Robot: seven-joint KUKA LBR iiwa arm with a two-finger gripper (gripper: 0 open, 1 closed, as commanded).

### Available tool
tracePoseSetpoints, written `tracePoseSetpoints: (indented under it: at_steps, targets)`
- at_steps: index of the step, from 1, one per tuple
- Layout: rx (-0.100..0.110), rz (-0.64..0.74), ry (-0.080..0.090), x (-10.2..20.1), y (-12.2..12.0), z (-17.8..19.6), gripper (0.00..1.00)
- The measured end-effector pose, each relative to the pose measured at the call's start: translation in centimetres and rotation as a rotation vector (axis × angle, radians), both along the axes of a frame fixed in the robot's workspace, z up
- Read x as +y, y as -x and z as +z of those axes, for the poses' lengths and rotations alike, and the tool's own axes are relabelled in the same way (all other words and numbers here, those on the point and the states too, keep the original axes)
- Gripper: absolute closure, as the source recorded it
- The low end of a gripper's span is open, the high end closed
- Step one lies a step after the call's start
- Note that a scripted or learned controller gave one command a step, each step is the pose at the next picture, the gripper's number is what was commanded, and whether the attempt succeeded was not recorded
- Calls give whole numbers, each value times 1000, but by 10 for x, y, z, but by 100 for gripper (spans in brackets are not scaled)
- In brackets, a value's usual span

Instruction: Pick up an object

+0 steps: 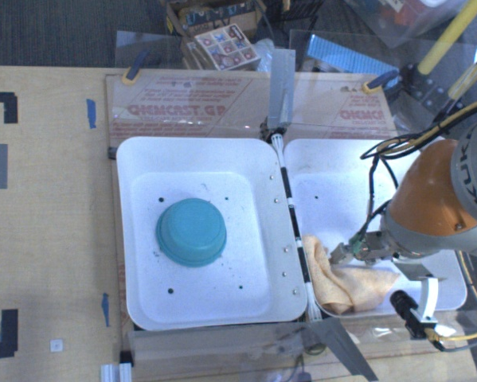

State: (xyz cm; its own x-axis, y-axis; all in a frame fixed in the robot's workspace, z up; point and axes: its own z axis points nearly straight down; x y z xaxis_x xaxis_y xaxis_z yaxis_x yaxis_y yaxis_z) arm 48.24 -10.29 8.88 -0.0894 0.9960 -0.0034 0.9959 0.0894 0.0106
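Reaching: arm enters from the right, orange band point(441, 185) above the wrist, gripper point(351, 252) low over the right bin point(334, 173).
Landmark: divider point(290, 213) where the two white bins meet; all places below are given from it.
Cloth: tan cloth point(338, 281), crumpled, lies just right of the divider at the near end of the right bin, one edge pushed up against the bin wall. Likely target, judged from where the gripper sits.
Bowl: teal bowl point(192, 231), turned upside down, sits left of the divider near the middle of the left bin point(142, 165), well apart from the arm.
Claw state: cannot tell; the wrist body covers the tips, and whether it is released or clenched is hidden.
Contact: gripper sits at the cloth's upper right edge, touching or just above; cannot tell which. No cloth visibly pinched.
Why here: cloth is bunched, so its raised folds give a pinch point that a flat sheet would not; approach from the right avoids the divider.
Task progress: judged as not yet done, nothing lifted clear of the bin floor.
Risk: soft fabric may slip out, or only a thin fold may catch; wall close by limits room.
Cables: black cables point(377, 181) loop off the wrist above the right bin.
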Motion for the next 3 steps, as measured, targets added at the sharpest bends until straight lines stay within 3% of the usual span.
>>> tracePoseSetpoints:
  at_steps: [1,2,3]
  targets:
    - [9,53,-1,-17,-60,40,0]
    - [3,171,0,-2,-23,2,0]
    - [9,78,-1,-70,-36,73,0]
